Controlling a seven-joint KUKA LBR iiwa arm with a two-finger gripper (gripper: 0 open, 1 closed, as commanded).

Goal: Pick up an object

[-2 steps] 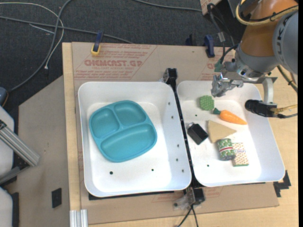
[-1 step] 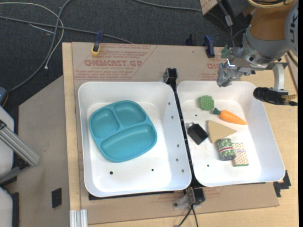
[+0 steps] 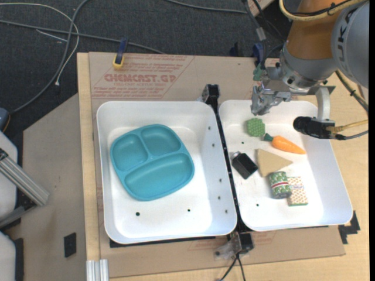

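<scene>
- Your gripper (image 3: 262, 106) is hanging over the far left part of the right bin (image 3: 334, 215), just above the toy carrot (image 3: 275, 138).
- You are not holding anything; I cannot tell whether the jaws are released or clenched.
- The carrot is lying on its side, its green top pointing at the gripper and its orange end pointing right.
- Nearer to you, a black block (image 3: 244, 164), a tan wedge (image 3: 270, 160), a little can (image 3: 279, 184) and a small box (image 3: 297, 191) are crowding together, so a low sweep could be bumping them.
- The carrot is round, so it could be rolling away from a pinch on the leafy end.
- The blue divided plate (image 3: 153, 161) is sitting in the left bin (image 3: 117, 227), well apart.
</scene>
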